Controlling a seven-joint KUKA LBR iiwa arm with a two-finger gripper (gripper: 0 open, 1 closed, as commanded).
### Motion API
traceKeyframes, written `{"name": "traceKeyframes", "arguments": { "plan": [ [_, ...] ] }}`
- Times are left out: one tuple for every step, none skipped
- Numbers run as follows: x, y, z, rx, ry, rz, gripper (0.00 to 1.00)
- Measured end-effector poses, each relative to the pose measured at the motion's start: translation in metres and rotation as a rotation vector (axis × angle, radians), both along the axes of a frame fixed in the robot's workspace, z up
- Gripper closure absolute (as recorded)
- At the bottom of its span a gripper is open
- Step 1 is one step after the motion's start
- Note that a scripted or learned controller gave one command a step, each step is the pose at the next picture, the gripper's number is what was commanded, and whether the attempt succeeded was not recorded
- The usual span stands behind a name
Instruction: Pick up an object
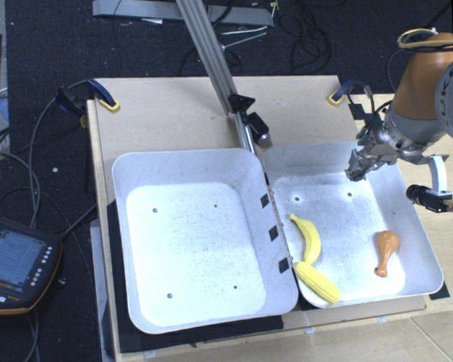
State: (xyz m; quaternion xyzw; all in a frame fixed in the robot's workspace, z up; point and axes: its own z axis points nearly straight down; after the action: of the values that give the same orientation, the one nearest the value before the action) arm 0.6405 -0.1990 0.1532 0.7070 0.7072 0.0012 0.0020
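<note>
Holding two bananas [312,261] and a drumstick [385,252], right bin [324,171]; gripper [357,169] near far rim, grip state unclear, probably nothing held.

Black handheld pendant [15,263] on dark floor left of bench, perhaps a controller; cables [29,172] nearby.
</note>
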Motion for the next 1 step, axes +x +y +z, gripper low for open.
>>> {"name": "traceKeyframes", "arguments": {
  "plan": [
    [0.0042, 0.0044, 0.0620, 0.000, -0.002, 0.001, 1.00]
  ]
}}
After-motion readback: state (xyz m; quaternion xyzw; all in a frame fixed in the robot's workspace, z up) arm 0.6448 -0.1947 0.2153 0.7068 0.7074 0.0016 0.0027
